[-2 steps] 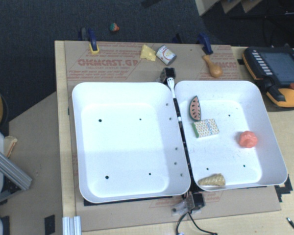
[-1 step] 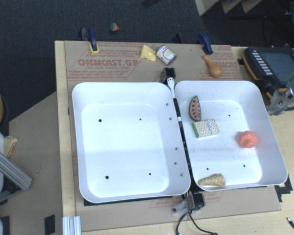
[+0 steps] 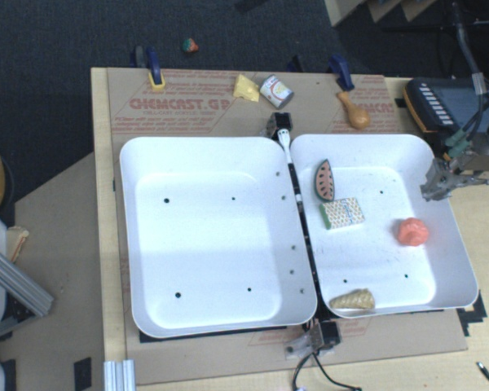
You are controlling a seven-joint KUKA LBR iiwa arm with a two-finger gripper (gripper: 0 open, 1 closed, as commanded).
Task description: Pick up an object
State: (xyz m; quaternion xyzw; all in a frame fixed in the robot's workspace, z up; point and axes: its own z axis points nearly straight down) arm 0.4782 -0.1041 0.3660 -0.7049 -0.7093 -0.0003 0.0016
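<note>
White bins: two sat side by side on the bench, the left bin [image 3: 147, 169] and the right bin [image 3: 448, 251], their inner rims touching.
Right bin load: a watermelon slice [image 3: 324, 180] lay near the inner rim, with a green patterned block [image 3: 343, 213] just below it.
Red ball: a reddish ball [image 3: 412, 232] rested toward the bin's right side, well apart from the block.
Cone: a tan cone [image 3: 352, 300] lay by the bin's near rim.
Gripper: the gripper [image 3: 434, 187] hung at the right bin's far right edge, above the ball and apart from it. Nothing showed between its fingers.
Fingers: too small and dark in this view to call them wide or narrow.
Bench extras: a yellow wedge [image 3: 246, 89] and a small carton [image 3: 276, 91] sat beyond the bins, just beside each other. A tan pear shape [image 3: 355, 112] lay further right.
Floor: a tiny coloured toy [image 3: 191, 46] sat on the dark carpet.
</note>
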